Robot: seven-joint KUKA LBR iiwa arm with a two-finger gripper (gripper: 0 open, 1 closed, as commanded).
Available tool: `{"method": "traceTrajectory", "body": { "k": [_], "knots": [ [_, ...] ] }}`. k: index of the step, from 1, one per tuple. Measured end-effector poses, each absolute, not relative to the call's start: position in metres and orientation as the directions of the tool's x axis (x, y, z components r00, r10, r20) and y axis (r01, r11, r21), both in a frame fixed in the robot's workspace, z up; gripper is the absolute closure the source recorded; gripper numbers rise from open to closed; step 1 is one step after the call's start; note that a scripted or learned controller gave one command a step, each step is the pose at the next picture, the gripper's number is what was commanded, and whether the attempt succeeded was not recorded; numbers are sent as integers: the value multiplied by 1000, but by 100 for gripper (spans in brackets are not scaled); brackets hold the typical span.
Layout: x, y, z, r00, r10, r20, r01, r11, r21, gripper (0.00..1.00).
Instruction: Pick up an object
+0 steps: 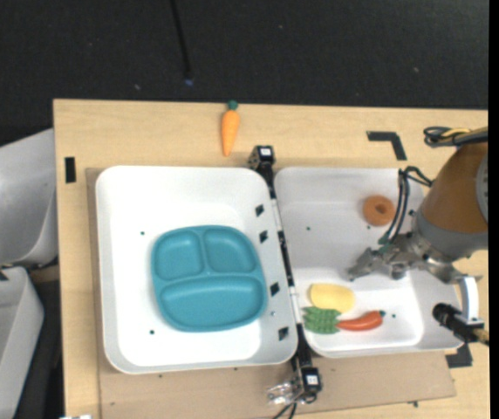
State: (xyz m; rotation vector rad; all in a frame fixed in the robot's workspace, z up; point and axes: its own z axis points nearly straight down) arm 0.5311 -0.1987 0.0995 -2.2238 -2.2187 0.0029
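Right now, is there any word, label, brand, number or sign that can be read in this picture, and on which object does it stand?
None can be read.
The blue divided plate, the white bins, the bench and the arm show no text.

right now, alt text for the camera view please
A grey arm's pincer hangs in the right bin above a yellow toy, a red pepper and a brown ring. A blue tray sits in the left bin; a carrot lies on the bench.
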Motion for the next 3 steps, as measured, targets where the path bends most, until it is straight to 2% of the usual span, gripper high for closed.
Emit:
{"method": "traceTrajectory", "body": {
  "k": [1,3],
  "knots": [
    [532,-200,112,6,1000,-2,1000,-6,3,100],
    [535,-193,205,-3,1000,-3,1000,4,7,100]
  ]
}}
